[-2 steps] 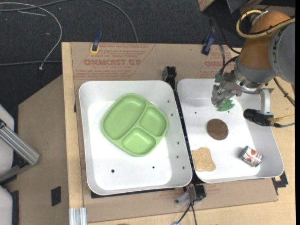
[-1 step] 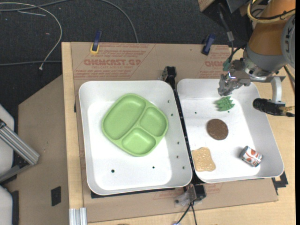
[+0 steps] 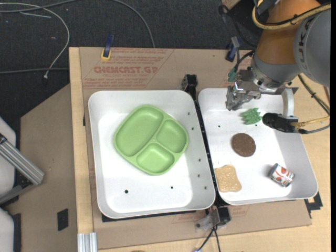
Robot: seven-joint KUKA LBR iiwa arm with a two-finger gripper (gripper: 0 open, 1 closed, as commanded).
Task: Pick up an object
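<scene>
The claw (image 3: 234, 102) hangs over the far part of the right bin (image 3: 299, 156), near its far-left corner; its tips are small and dim, so I cannot tell whether it is clenched or released. Just beside it lies a green leafy piece (image 3: 251, 116), its make hard to read. Nearer the middle sits a brown disc (image 3: 244, 144); a tan slice (image 3: 228, 178) lies at the near-left corner, a small can (image 3: 281, 175) toward the near-right. The left bin (image 3: 105, 156) carries a green divided plate (image 3: 151, 139).
</scene>
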